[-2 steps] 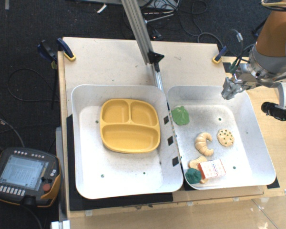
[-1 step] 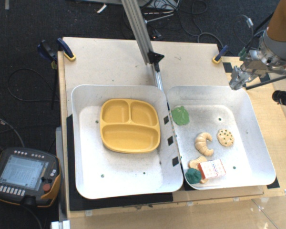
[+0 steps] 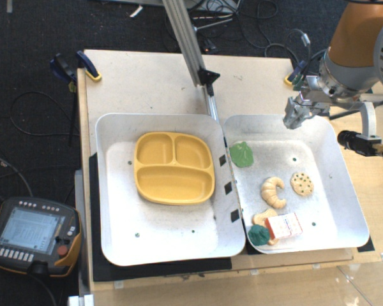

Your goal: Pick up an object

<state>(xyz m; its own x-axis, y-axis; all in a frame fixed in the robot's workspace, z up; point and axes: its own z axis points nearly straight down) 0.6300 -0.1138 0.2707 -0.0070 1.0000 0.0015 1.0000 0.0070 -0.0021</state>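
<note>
Left bin (image 3: 115, 234) holds yellow divided tray (image 3: 175, 168). Right bin (image 3: 345, 190) holds green piece (image 3: 241, 154), croissant (image 3: 274, 192), cookie (image 3: 301, 183), red-white box (image 3: 285, 226). Gripper (image 3: 295, 116) hovers above bin's far edge, carrying nothing; cookie nearest, below.

You see yellow divided tray (image 3: 175, 167) in white left bin (image 3: 115, 234). White right bin (image 3: 345, 190): green leaf (image 3: 241, 154), tan croissant (image 3: 274, 192), speckled cookie (image 3: 301, 183), red-and-white box (image 3: 286, 226), teal piece (image 3: 259, 234). Grey hand (image 3: 295, 118), orange arm band (image 3: 360, 24). Beige tabletop (image 3: 147, 81).

tray (image 3: 175, 168): yellow plastic, matt | bins (image 3: 115, 171): white, smooth | claw (image 3: 295, 116): grey metal
</note>
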